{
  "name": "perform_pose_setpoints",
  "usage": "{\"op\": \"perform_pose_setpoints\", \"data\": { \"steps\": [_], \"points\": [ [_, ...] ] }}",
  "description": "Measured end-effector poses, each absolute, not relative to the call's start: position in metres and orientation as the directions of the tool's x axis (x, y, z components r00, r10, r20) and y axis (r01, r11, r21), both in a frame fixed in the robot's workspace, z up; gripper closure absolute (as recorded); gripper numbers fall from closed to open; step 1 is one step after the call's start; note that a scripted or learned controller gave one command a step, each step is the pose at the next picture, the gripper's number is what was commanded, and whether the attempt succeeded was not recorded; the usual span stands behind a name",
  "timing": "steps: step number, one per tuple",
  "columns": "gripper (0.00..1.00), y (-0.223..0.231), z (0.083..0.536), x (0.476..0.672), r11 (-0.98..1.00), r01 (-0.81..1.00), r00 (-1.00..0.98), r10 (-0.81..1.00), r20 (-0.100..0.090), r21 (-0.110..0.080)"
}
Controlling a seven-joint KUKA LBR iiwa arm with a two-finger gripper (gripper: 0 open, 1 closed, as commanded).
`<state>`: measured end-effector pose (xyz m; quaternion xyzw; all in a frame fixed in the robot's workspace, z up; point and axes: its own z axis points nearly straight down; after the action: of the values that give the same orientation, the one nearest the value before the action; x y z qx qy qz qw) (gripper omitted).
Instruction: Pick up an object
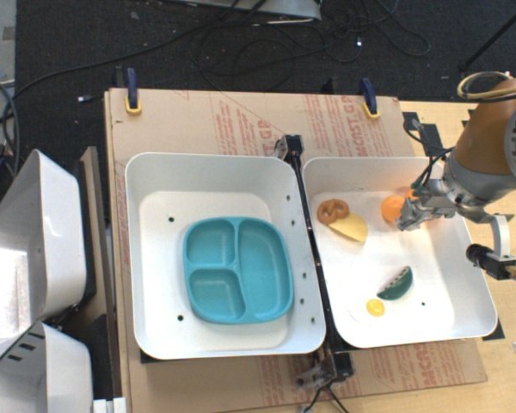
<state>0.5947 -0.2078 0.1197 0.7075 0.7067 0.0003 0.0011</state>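
The right bin [464,312] holds a brown pretzel-shaped piece [332,210], a pale yellow wedge [350,228], an orange ball [394,209], a green watermelon slice [396,284] and a small yellow disc [375,308]. My gripper [411,216] reaches in from the right, its tip low in the bin just right of the orange ball and touching or nearly touching it. Nothing is visibly lifted.
The left bin [155,317] contains a teal divided plate [237,269]. A black divider [308,231] runs between the bins. White tubs [34,256] stand off the bench at the left. Cables lie on the dark floor behind.
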Motion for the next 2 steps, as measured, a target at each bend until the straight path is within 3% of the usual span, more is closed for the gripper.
{"op": "perform_pose_setpoints", "data": {
  "steps": [2],
  "points": [
    [1.0, -0.194, 0.213, 0.596, 0.004, 1.0, -0.004, 1.0, -0.002, 0.006]
  ]
}}
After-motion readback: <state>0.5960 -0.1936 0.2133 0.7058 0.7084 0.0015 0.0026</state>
